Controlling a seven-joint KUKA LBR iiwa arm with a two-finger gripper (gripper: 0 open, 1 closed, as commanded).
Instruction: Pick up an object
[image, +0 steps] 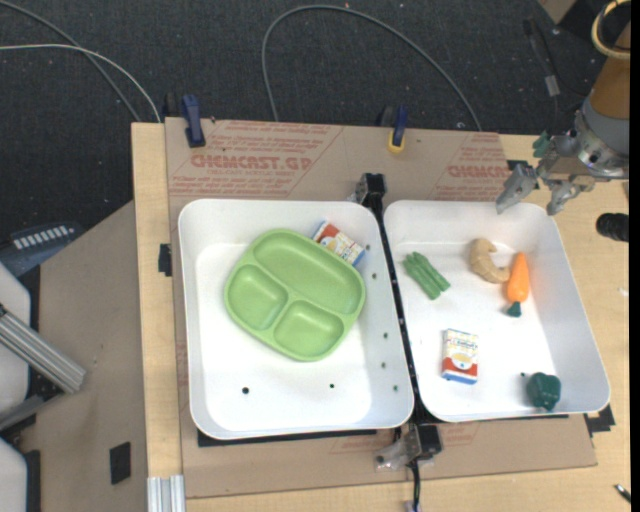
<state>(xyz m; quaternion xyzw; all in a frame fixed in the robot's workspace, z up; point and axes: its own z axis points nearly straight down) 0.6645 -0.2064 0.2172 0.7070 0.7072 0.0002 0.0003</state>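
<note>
Nearest the front edge of the table (160, 300), in the right bin (575, 330), a dark green pepper-shaped toy (543, 391) lies in the front right corner, with a small red, white and blue carton (460, 357) lying flat to its left, well apart from it. The left bin (200, 400) carries a light green three-compartment plate (293, 293), set at a slant across the bin's middle. A second small printed carton (338, 243) lies tucked partly under the plate's far edge, toward the bin's far right corner. Farther back in the right bin, a green bean-like piece (426, 274) lies near the left wall; a tan, curved piece (488, 260) rests beside an orange carrot toy (517, 282), the two close together or touching. The gripper (533, 196) hangs over the far right corner of the right bin, above the rim and apart from every object. Its fingers are spread open with nothing between them. Two clamps (192, 120) (398, 130) sit at the table's far edge.
</note>
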